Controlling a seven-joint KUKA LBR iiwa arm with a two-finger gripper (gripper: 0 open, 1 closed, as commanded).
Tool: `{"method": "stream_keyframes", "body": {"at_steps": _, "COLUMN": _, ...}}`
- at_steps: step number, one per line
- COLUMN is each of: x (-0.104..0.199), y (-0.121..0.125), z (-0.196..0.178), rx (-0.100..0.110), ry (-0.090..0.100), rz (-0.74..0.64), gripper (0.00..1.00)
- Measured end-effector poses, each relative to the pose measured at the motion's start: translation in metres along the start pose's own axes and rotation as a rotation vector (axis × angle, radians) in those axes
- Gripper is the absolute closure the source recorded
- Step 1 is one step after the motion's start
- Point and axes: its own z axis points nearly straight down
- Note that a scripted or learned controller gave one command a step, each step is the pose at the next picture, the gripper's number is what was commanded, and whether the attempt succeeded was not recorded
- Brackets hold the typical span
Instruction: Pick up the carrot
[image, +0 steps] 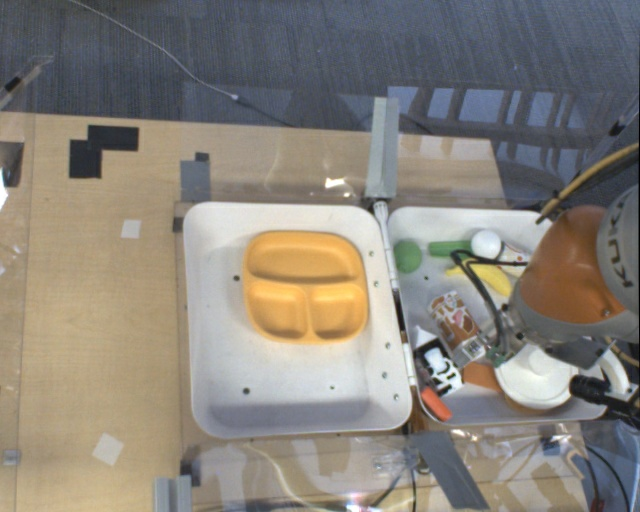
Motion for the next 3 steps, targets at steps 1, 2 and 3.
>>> {"method": "stream_keyframes", "body": {"at_steps": 1, "x": 0.0026, "y": 0.0005, "z": 0.0006, "rx": 0.001, "ry": 0.005, "rz": 0.178, "gripper": 0.00}}
{"method": "stream_keyframes", "body": {"at_steps": 2, "x": 0.0042, "y": 0.0014, "z": 0.0006, "rx": 0.002, "ry": 0.005, "rz": 0.249, "gripper": 0.00}}
{"method": "stream_keyframes", "body": {"at_steps": 3, "x": 0.0044, "y": 0.0011, "z": 0.0010, "rx": 0.003, "ry": 0.009, "rz": 0.334, "gripper": 0.00}}
